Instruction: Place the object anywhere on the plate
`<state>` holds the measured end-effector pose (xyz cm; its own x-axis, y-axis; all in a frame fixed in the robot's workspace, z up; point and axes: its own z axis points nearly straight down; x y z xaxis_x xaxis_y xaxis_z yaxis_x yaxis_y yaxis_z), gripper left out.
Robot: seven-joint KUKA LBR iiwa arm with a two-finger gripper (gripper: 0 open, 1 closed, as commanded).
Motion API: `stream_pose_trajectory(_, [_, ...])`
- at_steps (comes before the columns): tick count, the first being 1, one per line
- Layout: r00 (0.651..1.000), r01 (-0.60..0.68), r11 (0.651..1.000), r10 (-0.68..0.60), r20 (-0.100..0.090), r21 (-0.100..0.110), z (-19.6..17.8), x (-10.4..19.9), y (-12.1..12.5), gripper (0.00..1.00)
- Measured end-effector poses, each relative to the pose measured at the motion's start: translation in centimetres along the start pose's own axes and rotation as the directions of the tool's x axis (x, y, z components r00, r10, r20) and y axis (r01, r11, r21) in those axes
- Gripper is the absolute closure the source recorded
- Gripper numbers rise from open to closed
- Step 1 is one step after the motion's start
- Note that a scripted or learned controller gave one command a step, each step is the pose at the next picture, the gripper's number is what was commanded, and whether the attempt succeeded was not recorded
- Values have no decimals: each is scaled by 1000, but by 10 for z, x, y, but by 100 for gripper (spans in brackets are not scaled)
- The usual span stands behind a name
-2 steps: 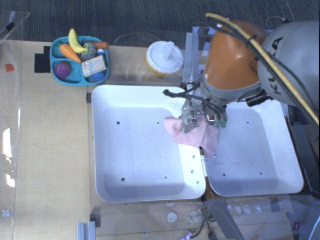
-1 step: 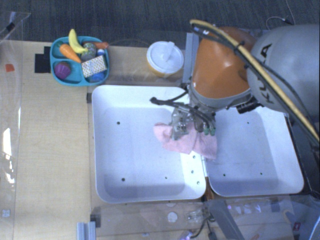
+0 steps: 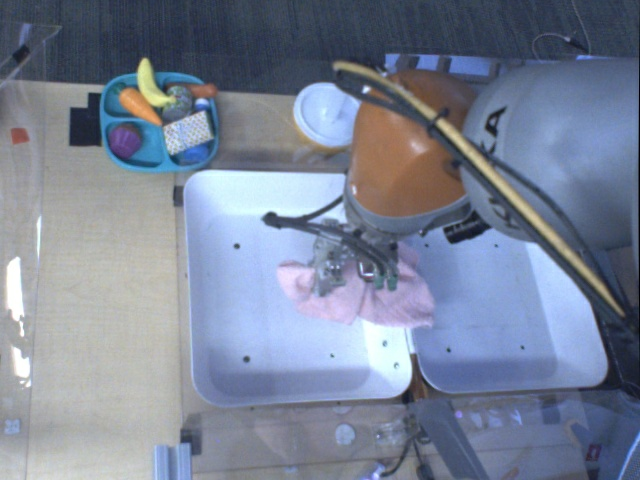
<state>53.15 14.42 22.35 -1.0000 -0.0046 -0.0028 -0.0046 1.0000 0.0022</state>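
Partly hidden beneath the gripper [image 3: 354, 268], a pink cloth [image 3: 400, 302] lies crumpled.

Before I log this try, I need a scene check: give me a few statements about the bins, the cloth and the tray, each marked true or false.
1. A pink cloth lies in the left bin. True; its right end reaches the seam with the right bin.
2. The gripper is right above the cloth. True.
3. The blue tray sits inside the right bin. False; it stands on the bench beyond the left bin's far left corner.
4. The tray holds a banana and a carrot. True.
5. The white bowl rests on the cloth. False; it stands on the bench beyond the bins, apart from the cloth.
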Motion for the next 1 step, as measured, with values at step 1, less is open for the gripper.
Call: stream_pose_trajectory(1, [1000,0,1000,0,0,0,0,0,0,0])
